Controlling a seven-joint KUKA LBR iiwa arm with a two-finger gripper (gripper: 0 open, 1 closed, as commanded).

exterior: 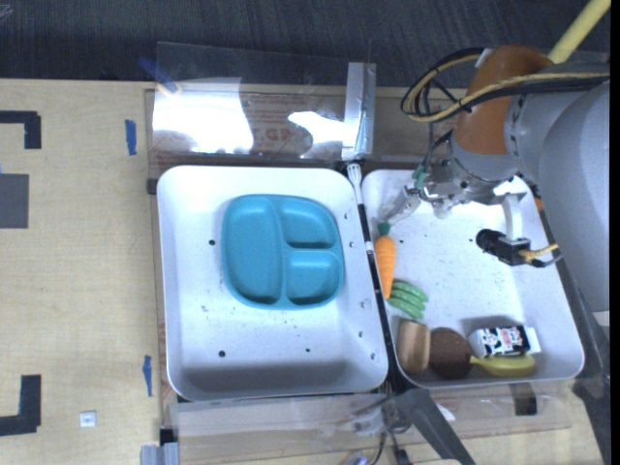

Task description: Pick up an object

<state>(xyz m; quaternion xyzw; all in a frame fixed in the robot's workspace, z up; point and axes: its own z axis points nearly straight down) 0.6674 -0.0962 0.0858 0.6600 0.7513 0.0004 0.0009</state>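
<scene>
1. Two-finger gripper (pixel 418 200) at the right white bin's (pixel 554 298) upper-left; fingers slightly parted, nothing visibly between them.
2. Nearest candidate: orange toy carrot with green top (pixel 385 262), along the bin's left wall, just below the gripper.
3. Advice: centre over the carrot's body, clear of the wall, before closing.
4. Green pea pod (pixel 408 299) touches the carrot's tip; avoid it.

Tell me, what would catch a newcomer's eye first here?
Probably the blue divided plate, lying alone in the middle of the left bin. Next, the grey arm with its orange band reaching over the right bin, where a toy carrot lies along the left wall and more toy food sits along the near edge.
</scene>
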